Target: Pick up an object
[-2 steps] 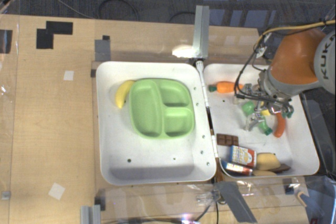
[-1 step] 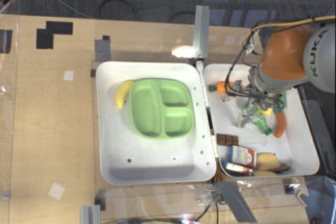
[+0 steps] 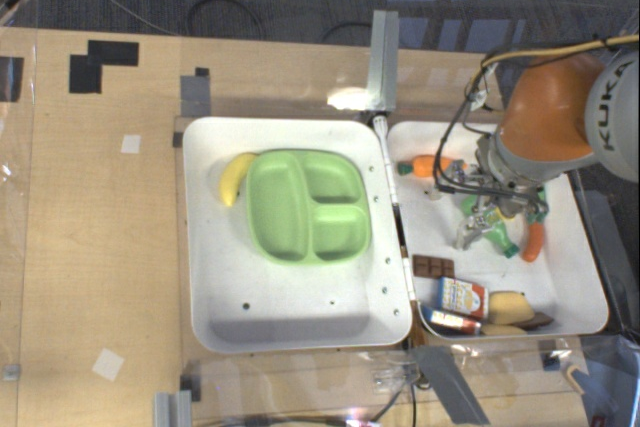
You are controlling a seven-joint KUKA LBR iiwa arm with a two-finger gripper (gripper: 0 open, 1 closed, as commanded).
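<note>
Gripper (image 3: 478, 227) of the grey arm hangs low in the right white bin (image 3: 590, 275), its metal fingers slightly parted, nothing between them. Just beside it lie a green toy piece (image 3: 503, 237) and a small orange carrot (image 3: 534, 241). Nearer the front edge sit a brown chocolate block (image 3: 433, 266) and a small printed carton (image 3: 461, 296). The left white bin (image 3: 215, 295) holds a green divided plastic tray (image 3: 305, 205) with a yellow banana (image 3: 234, 178) touching its left side.
</note>
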